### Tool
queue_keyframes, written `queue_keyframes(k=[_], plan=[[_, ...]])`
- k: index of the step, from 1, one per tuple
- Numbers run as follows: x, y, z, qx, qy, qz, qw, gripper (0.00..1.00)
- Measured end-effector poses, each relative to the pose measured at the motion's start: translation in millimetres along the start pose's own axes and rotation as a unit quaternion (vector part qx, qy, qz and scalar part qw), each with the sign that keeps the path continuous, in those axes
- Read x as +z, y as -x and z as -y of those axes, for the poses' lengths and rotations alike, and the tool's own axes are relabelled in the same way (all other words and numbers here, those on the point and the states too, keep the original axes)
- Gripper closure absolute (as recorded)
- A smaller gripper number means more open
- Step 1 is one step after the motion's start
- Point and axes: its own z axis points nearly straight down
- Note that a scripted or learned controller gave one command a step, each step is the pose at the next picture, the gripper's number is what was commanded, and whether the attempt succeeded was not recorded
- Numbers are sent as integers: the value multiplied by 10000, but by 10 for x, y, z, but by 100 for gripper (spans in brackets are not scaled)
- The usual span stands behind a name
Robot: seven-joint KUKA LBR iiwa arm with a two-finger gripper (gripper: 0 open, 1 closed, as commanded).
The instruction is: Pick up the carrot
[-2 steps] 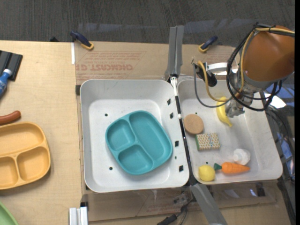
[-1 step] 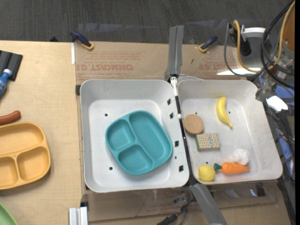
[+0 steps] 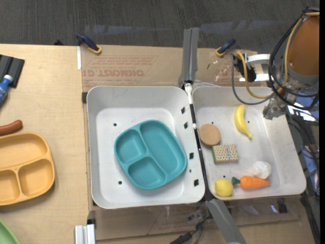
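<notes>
Two white bins on the table (image 3: 45,85), side by side. The left bin (image 3: 101,151) carries one teal divided plate (image 3: 150,154), three compartments, sitting dead centre. The right bin (image 3: 284,156) has the crowd: one carrot (image 3: 252,182), orange with a green top, lying flat down at five o'clock near the front wall. One lemon (image 3: 224,187) just at the carrot's nine o'clock, close to its green end. One white lump (image 3: 261,169) right at the carrot's one o'clock. One speckled sponge block (image 3: 225,153) mid-bin, one round brown cookie (image 3: 209,134) at its eleven o'clock, one banana (image 3: 242,121) up at twelve. My arm (image 3: 304,44) hangs at the bin's two o'clock corner, well apart from the carrot. My tool (image 3: 274,109) sits above that corner, and I cannot tell whether it is open or closed.
</notes>
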Motion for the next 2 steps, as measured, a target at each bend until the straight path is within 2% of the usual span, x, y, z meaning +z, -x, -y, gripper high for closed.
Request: queue_keyframes(k=[1, 2], plan=[[-6, -164, 826, -195, -7, -4, 9998, 100], [-851, 97, 363, -176, -6, -19, 9998, 100]])
